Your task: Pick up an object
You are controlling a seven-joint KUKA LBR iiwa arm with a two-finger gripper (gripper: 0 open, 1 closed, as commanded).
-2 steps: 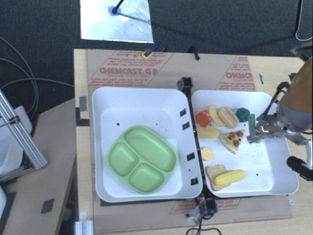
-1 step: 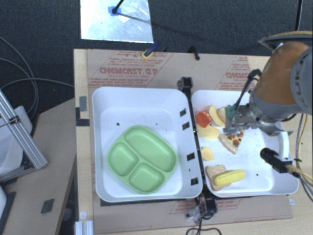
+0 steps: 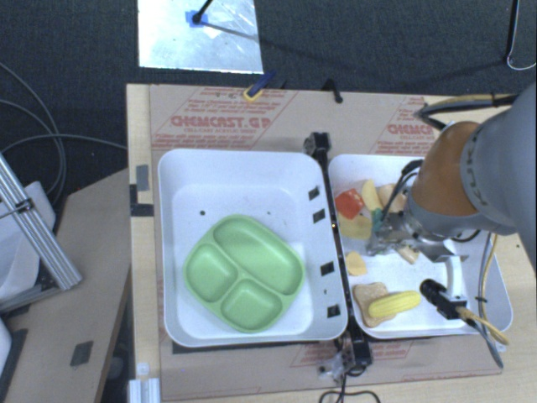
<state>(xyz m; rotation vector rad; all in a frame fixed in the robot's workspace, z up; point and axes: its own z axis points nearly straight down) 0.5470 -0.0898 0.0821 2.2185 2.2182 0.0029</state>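
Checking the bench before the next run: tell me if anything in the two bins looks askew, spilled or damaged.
Nothing stands out. The green divided plate lies flat in the left bin. In the right bin, the red piece, corn cob and other toy foods lie loosely scattered, none outside the bin. The hand is low among them.

Bright even overhead light, soft shadows, glare on foil sheet (image 3: 200, 22) (slightly grainy)

Divided plate (image 3: 243, 271) in left bin (image 3: 180, 183); food (image 3: 393, 304) in right bin (image 3: 403, 327)
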